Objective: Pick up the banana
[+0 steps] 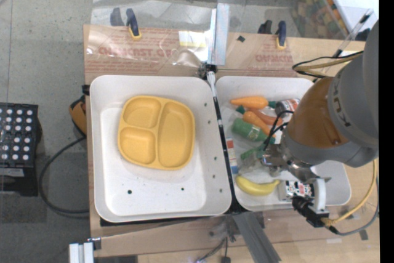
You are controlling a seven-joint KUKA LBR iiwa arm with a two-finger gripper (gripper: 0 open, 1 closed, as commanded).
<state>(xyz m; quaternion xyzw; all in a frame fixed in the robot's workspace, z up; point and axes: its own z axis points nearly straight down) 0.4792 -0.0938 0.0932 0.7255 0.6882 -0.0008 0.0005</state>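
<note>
The banana [256,185] lies yellow and curved near the front left corner of the right bin [342,191]. The arm reaches in from the right, and its wrist hangs over the bin's middle. My gripper [275,163] sits just above and to the right of the banana, close to it. The arm's body hides much of the bin's right half.
A yellow divided plate [156,132] rests in the left bin [111,188]. In the right bin lie two carrots [249,102], a green bottle [245,129] and other small items. Black cables loop over the arm. Blue clamps hold the bench's back edge.
</note>
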